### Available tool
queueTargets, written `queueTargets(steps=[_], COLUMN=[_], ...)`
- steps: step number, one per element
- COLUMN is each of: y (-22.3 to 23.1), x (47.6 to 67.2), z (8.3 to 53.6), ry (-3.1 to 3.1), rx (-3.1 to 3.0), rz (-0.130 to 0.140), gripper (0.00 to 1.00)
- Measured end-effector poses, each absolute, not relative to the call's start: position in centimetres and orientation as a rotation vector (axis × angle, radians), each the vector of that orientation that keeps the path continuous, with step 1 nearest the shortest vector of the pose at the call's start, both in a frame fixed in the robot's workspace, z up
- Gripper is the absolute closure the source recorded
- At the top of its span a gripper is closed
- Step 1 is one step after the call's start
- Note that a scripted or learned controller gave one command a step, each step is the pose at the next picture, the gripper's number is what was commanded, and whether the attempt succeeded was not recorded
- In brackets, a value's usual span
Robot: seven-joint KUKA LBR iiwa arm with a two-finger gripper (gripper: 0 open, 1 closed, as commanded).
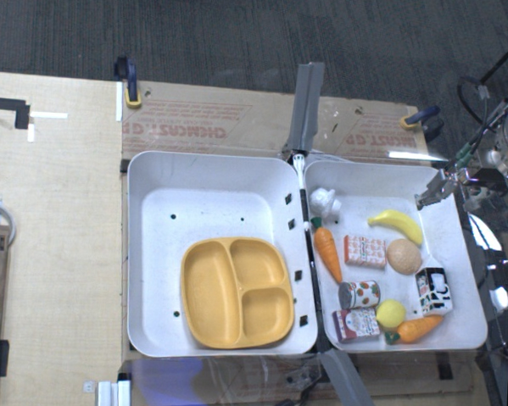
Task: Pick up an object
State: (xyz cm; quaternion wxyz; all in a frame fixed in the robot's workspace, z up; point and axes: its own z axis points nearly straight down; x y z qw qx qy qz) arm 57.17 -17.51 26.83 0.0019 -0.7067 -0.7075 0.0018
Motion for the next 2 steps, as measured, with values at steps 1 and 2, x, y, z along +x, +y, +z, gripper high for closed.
queueTargets(steps=[1, 2], y=[-17.1, -18.0], x=[58.4, 63.2], z=[10.2, 9.0], ry=[-2.351, -2.253], rx=[-2.084, -2.187], rz=[0.0, 0.003], gripper=[0.0, 0.0])
